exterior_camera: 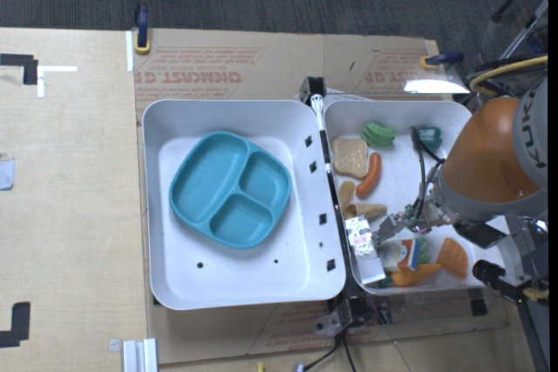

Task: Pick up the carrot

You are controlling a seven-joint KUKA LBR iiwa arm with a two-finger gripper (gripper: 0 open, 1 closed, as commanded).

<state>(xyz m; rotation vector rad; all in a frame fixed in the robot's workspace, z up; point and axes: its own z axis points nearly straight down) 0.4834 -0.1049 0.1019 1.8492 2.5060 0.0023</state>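
Lying below claw (390,226): carrot (415,274)

We saw an orange carrot (415,275), a blue plate (230,189), two white bins (166,213), and a tan desk (65,213).

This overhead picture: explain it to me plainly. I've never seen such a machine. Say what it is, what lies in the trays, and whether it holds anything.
One camera above a bench looks down at a slant. The grey and orange shape at right is a robot arm; its gripper hangs low over the right bin. That bin holds toy food: bread, a sausage, a green piece and the carrot near the front edge. The left bin holds a blue divided plate. Nothing shows between the gripper's fingers, so the carrot is not yet picked up.
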